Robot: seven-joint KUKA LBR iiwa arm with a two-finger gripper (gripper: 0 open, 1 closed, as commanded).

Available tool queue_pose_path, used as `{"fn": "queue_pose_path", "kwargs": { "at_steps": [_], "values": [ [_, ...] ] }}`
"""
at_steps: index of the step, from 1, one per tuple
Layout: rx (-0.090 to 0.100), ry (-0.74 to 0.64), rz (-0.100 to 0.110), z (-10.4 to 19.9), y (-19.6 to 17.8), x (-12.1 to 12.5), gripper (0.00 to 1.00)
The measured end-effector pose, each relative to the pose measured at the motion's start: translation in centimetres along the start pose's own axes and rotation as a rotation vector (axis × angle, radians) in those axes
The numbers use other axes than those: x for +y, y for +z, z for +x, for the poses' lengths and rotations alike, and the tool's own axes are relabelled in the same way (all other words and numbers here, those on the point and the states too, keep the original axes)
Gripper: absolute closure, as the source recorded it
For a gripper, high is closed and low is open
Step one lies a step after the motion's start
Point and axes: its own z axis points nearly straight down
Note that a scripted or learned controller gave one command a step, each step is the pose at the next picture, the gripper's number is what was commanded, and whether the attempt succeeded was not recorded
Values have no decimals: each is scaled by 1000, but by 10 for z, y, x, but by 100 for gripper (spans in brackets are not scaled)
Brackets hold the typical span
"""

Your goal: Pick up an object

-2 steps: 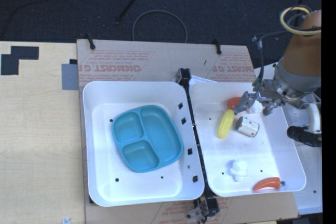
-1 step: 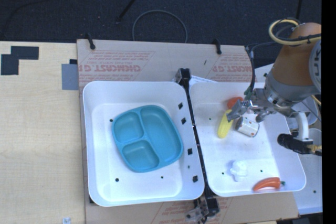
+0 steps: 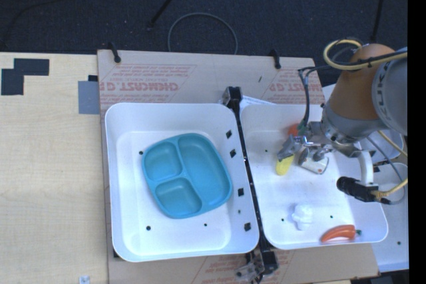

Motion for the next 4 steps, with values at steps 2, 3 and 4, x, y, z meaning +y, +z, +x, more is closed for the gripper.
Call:
{"fn": "queue_pose_path", "kwargs": {
  "at_steps": [2,3,4],
  "values": [
    [-7,8,-16,-4,4,3,100],
    [-2,3,-8,-6,-38,4,100],
    [-2,6,-10,-11,-95,-5,100]
  ]
}}
